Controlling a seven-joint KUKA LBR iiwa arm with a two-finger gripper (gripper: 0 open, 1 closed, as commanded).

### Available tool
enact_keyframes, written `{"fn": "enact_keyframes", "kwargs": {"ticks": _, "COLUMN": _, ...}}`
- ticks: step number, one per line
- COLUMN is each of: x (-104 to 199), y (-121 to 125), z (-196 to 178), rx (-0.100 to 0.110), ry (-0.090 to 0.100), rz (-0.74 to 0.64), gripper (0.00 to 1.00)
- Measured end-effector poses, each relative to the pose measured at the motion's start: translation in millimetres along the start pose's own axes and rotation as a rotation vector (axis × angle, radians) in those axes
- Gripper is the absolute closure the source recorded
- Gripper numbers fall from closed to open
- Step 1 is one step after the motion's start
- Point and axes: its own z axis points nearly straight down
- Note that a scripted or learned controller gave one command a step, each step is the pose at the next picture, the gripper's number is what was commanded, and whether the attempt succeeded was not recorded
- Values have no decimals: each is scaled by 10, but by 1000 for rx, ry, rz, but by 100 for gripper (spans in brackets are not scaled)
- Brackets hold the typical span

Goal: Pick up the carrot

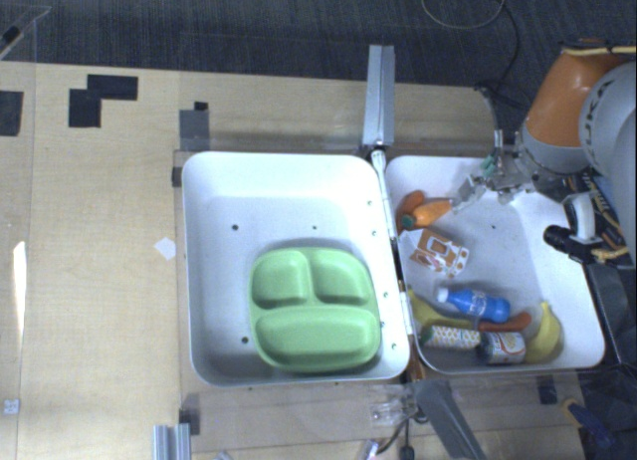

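One carrot (426,212) in right bin (557,249), far-left corner — just left of gripper (482,186); gripper's opening unclear, nothing visibly held.

An orange carrot (431,212) with a green tip is seen in the white right bin (557,279). A pale green divided plate (314,308) is seen in the white left bin (214,249). A blue bottle (476,303) with a white cap, a yellow banana (545,334) and an orange-and-white patterned packet (439,252) are shown. The arm (587,115) is coloured grey and orange.
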Motion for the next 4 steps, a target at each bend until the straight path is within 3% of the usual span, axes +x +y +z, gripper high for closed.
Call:
{"fn": "enact_keyframes", "kwargs": {"ticks": 1, "x": 470, "y": 171, "z": 101, "rx": 13, "ry": 1, "rz": -264, "gripper": 0}}
{"fn": "enact_keyframes", "kwargs": {"ticks": 2, "x": 556, "y": 93, "z": 115, "rx": 8, "ry": -3, "rz": -524, "gripper": 0}}
{"fn": "enact_keyframes", "kwargs": {"ticks": 3, "x": 611, "y": 140, "z": -15, "rx": -4, "ry": 0, "rz": -529, "gripper": 100}}
{"fn": "enact_keyframes", "kwargs": {"ticks": 4, "x": 757, "y": 47, "z": 116, "rx": 0, "ry": 5, "rz": -923, "gripper": 100}}
